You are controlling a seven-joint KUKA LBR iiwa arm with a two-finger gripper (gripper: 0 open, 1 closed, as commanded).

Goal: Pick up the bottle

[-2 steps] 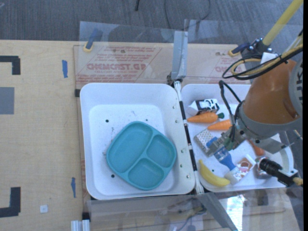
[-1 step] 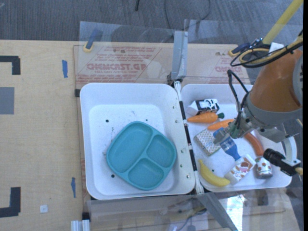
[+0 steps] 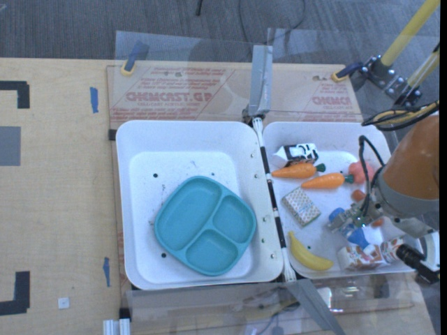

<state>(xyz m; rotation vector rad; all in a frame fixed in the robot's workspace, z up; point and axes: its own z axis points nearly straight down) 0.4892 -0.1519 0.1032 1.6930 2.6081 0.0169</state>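
Bottle (image 3: 369, 254): small white plastic, printed label, lying sideways at lower right of right white bin (image 3: 318, 137). Judged light, stiff, slippery; best gripped across its body. Gripper (image 3: 356, 218) positioned just above it; opening cannot be told.

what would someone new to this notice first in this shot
The big teal divided plate lying alone in the left bin draws the eye first. Next comes the crowded right bin: two orange carrots near its far side, a yellow banana at its near edge, and a bottle on its side in the near right corner. The grey arm with its orange band looms in from the right, just above that bottle.
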